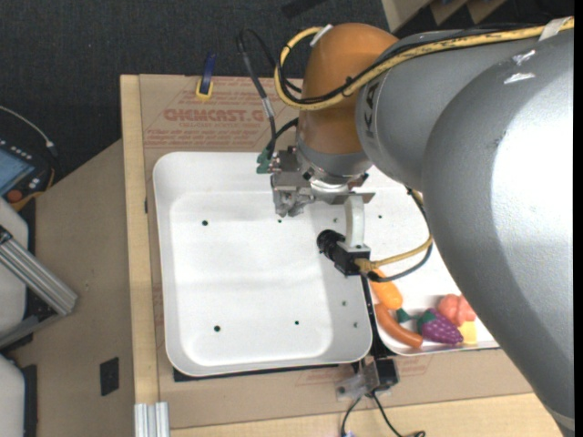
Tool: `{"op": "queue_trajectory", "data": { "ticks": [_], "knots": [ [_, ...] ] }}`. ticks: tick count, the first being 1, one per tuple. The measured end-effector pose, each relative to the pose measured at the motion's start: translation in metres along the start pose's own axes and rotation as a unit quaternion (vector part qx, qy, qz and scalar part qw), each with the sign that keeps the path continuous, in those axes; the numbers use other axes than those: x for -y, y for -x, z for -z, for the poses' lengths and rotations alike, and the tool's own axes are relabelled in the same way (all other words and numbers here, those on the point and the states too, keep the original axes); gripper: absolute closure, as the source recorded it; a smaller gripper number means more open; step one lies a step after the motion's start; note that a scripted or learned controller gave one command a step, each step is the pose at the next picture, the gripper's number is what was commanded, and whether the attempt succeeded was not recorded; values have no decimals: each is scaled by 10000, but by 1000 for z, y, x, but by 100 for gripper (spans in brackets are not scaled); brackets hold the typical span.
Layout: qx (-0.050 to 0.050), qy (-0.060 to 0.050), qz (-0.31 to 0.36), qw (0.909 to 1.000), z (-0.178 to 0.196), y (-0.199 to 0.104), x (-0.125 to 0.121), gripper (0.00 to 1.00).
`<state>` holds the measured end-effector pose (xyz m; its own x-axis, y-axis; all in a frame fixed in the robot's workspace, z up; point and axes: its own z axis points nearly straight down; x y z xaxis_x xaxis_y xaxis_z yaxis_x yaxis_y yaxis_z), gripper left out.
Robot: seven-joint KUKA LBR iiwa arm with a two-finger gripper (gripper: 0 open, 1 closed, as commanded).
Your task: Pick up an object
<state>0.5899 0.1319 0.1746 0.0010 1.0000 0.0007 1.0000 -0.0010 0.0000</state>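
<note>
Fingers [285,206] of the gripper hang over the far right part of the left bin [182,244], near its back rim. They appear drawn close together with nothing visible between them. Above them sits the grey wrist with its orange band [342,62], and the bulk of the arm [483,180] fills the right side of the view, covering most of the right bin [393,340].

Toy food lies in the near corner of that right bin, well apart from the fingers. An orange carrot-like piece [389,296] lies nearest the divide between the bins, a long orange-brown piece [401,330] just beside it, then a purple bunch of grapes [441,330], a reddish-pink piece [455,309] behind the grapes, and a small yellow piece [468,333] touching the grapes on their right. The arm hides whatever else that bin may hold.

Both bins rest on a brown cardboard sheet [209,116] printed with red lettering, which covers the desk [146,399]. A black cable [401,260] loops from the wrist down toward the bins' shared edge.
</note>
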Motion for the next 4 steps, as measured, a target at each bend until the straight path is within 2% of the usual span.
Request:
{"op": "queue_trajectory", "data": {
  "ticks": [1, 2, 3, 4],
  "knots": [
    [10, -17, 17, 10000, -81, -22, -49, 100],
    [2, 7, 29, 10000, -91, -77, -76, 100],
    [31, 9, -42, 10000, -48, 41, -70, 100],
    [4, 1, 4, 10000, -40, 33, -69, 100]
  ]
}}
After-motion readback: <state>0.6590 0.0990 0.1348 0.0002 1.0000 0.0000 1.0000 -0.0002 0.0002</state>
